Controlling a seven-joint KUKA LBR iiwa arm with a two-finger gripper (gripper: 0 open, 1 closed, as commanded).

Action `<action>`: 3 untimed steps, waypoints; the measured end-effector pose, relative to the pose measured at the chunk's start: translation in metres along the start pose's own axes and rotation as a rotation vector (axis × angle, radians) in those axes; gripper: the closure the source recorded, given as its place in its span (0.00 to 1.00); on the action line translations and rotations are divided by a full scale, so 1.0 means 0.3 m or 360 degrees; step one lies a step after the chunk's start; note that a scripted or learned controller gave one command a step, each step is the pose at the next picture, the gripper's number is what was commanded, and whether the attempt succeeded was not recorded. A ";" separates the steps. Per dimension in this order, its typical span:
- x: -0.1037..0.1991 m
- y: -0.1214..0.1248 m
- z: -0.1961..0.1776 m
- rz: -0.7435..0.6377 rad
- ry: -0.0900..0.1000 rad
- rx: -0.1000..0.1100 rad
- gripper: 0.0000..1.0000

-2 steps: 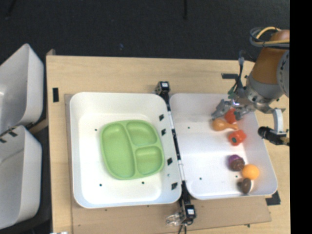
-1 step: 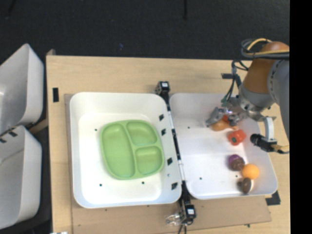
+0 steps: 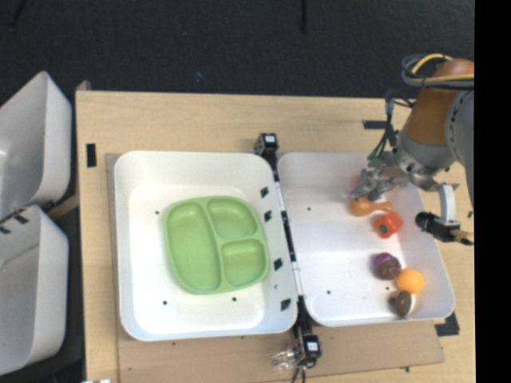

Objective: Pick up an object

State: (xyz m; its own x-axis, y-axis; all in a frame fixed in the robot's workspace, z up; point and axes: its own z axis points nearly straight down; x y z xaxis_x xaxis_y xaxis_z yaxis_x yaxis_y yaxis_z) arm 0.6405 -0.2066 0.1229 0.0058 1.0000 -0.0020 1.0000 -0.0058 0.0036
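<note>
Grey KUKA arm with orange band [image 3: 447,74] reaching in from the right edge of the frame, upper right, wrist bent down and leftward over the right white bin [image 3: 335,294]. Cables looped above the orange band. Gripper [image 3: 371,186] lowered into the upper right part of that bin, just above a small orange-tan object [image 3: 363,207], apparently touching or nearly touching its top. Cannot tell whether the fingers are spread or pressed together: too small and blurred against the wrist hardware. Nothing visibly between them.

No legible writing or brand marks anywhere.

In the right bin, along its right side from top to bottom: the orange-tan object under the gripper; just beside it to the lower right, a red-orange rounded object with a dark spot [image 3: 387,225]; lower, a dark purple object [image 3: 386,266]; just beside that, an orange ball-like object [image 3: 410,280]; touching or nearly touching below, a brown object [image 3: 400,302] near the bin's lower right corner.

In the left white bin [image 3: 144,309], a green divided plate [image 3: 215,243] with three compartments, lying flat near the middle.

Both bins side by side on a light wooden bench [image 3: 200,118], black clips along the seam between them. Two white containers [image 3: 28,214] at the left edge of the frame.
</note>
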 end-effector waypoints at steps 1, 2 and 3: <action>0.023 -0.014 -0.166 -0.0012 0.0002 0.0001 1.00; 0.018 -0.011 -0.342 -0.0012 0.0001 0.0000 1.00; 0.210 -0.019 -0.358 -0.0012 0.0001 0.0005 1.00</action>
State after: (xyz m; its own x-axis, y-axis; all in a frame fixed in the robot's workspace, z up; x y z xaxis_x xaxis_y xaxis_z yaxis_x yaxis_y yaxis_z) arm 0.6348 -0.1435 0.2301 -0.0015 1.0000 -0.0012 1.0000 0.0015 0.0003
